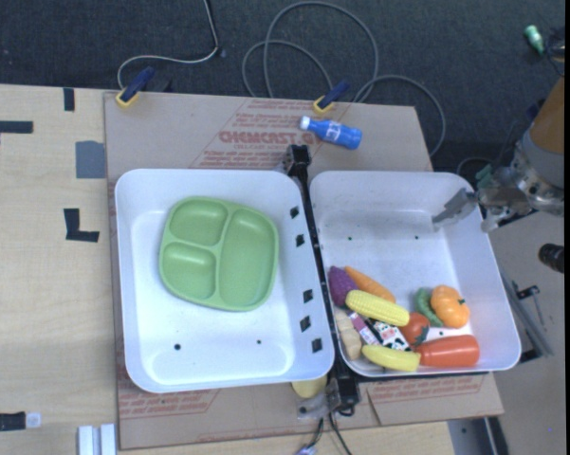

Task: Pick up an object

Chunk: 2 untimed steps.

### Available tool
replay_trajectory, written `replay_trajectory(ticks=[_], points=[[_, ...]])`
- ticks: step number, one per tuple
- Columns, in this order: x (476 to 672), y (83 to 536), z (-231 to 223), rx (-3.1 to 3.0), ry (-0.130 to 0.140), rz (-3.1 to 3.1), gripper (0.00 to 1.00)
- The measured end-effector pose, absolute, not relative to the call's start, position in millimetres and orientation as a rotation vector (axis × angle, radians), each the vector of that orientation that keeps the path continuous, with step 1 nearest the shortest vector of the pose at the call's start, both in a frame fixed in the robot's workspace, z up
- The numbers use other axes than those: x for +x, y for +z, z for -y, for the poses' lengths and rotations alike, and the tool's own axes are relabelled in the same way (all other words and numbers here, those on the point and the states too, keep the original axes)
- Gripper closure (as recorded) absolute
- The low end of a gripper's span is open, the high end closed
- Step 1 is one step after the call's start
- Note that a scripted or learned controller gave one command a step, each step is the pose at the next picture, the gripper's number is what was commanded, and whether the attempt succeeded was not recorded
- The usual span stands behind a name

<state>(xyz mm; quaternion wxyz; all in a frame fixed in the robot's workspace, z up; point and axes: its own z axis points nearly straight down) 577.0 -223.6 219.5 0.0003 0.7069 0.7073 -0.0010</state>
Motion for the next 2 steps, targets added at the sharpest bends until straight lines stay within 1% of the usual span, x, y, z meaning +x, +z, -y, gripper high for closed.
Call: replay_trajectory(ticks=[1,2], points=[[511.4,99.0,222.9,2.236,-0.012,-2.228,0.00],[517.4,116.0,222.7,2.222,-0.001,-2.223,1.00]])
